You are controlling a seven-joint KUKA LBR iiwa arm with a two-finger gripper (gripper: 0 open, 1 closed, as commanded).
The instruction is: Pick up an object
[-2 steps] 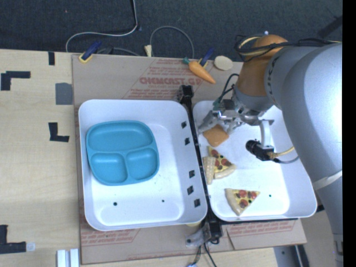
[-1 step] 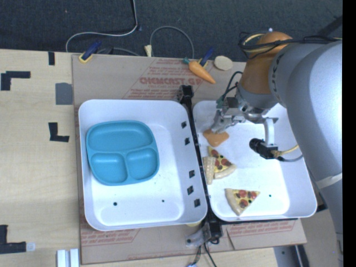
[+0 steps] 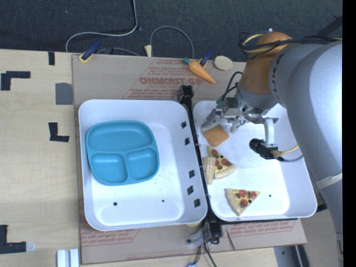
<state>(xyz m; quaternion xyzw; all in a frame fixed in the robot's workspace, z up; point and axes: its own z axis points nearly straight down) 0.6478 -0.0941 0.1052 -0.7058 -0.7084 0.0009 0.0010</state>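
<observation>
Grey arm (image 3: 311, 93) bends down from the right into the right bin (image 3: 297, 202), jaws apart just above the brown toast piece (image 3: 216, 136), gripping nothing.

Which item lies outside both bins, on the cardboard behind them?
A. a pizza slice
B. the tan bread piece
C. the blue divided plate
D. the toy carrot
D: the toy carrot lies on the cardboard beyond the bins' far rims, while the other three items all sit inside the bins.
</observation>
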